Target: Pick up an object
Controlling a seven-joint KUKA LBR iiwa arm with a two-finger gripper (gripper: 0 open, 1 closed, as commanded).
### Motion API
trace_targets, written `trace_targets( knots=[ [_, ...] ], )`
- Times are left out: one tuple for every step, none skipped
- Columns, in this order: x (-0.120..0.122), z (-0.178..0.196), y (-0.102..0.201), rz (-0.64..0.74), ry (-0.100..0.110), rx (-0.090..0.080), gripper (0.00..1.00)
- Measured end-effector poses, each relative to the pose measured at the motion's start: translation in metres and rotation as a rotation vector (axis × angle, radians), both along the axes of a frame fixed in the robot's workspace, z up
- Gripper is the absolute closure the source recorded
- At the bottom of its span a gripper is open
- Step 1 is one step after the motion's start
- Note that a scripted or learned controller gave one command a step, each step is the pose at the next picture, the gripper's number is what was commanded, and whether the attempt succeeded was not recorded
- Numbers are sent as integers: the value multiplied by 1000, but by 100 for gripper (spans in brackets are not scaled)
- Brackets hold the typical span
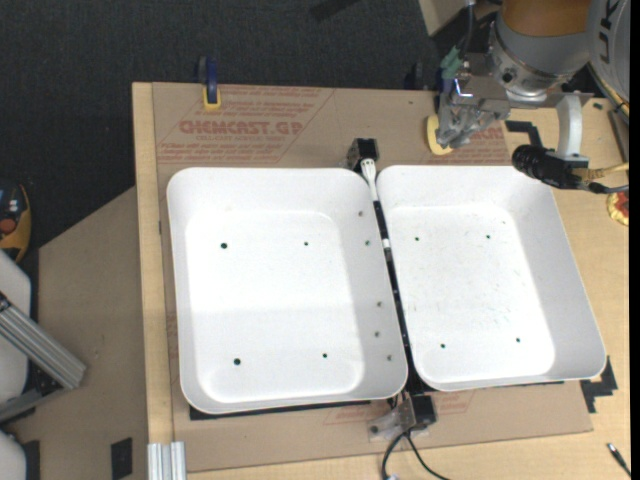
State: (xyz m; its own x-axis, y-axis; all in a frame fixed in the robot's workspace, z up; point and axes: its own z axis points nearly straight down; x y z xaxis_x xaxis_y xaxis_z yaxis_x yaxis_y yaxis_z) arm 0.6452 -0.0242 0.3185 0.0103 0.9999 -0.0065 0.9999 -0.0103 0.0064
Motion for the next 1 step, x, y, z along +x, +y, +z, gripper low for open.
trace_targets(
  knots=[
    [12, -102, 76, 16, 18, 9, 100]
  ],
)
